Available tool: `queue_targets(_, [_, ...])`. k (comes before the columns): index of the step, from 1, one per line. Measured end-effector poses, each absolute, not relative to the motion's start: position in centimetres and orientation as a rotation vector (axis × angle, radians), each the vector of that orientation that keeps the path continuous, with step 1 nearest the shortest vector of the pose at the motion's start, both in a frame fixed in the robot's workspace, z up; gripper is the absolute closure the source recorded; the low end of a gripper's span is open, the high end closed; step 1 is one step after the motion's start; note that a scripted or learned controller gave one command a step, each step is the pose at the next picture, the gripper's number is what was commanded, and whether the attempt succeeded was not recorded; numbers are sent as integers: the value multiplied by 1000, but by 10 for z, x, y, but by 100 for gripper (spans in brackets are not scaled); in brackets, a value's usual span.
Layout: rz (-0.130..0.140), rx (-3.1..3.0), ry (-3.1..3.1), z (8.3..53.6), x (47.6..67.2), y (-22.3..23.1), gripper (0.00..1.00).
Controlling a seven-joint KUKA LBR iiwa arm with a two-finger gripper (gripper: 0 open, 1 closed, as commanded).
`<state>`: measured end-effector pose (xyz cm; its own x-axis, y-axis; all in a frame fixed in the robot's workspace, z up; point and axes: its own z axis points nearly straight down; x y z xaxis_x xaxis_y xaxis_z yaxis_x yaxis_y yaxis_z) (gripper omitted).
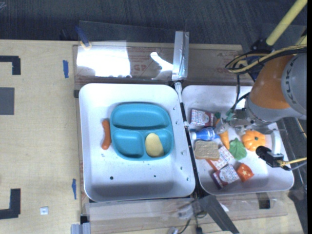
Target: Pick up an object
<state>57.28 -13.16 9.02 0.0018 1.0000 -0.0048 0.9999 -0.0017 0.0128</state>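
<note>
Pick not done yet: tool (233, 123) sits low in the right bin (282, 182) amid toy food by the small pumpkin (254, 140), grip state can't be told, nothing visibly lifted.

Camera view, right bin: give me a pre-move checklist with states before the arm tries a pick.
1. Gripper over the right bin: ok.
2. Object held: cannot tell.
3. Targets present, e.g. bread slice, small pumpkin: ok.
4. Targets lie apart: not ok, items crowd and overlap.
5. Orange carrot reachable beside the wrist: cannot tell.
6. Blue tray in the left bin, away from the arm: ok.
</note>
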Motion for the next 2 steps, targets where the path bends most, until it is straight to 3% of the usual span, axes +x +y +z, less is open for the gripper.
queue_targets(1, [17,2216,2210,101,574,-130,100])
queue_targets(2, [11,2264,2170,215,603,-84,100])
